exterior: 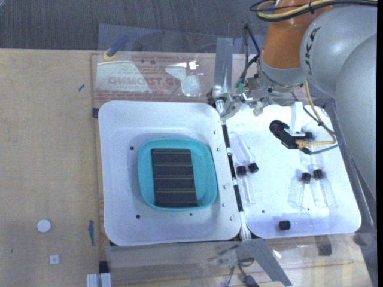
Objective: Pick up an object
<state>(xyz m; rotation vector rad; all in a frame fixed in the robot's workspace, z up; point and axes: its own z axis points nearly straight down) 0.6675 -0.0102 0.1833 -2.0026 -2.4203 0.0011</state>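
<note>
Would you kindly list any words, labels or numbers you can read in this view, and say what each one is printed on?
"KU", partly cut off, reads sideways on the grey arm below its orange band.
Reddish print on the clear sheet behind the left bin: large letters, too blurred to read with certainty.
Nothing else is legible.

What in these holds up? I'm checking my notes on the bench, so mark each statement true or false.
1. A teal tray sits in the left bin. True.
2. A dark ridged block lies in the teal tray. True.
3. The arm reaches over the left bin. False: its orange band is above the right bin.
4. The right bin holds clear vials with black caps. True.
5. The teal tray is tipped on its side. False: it lies flat.
</note>
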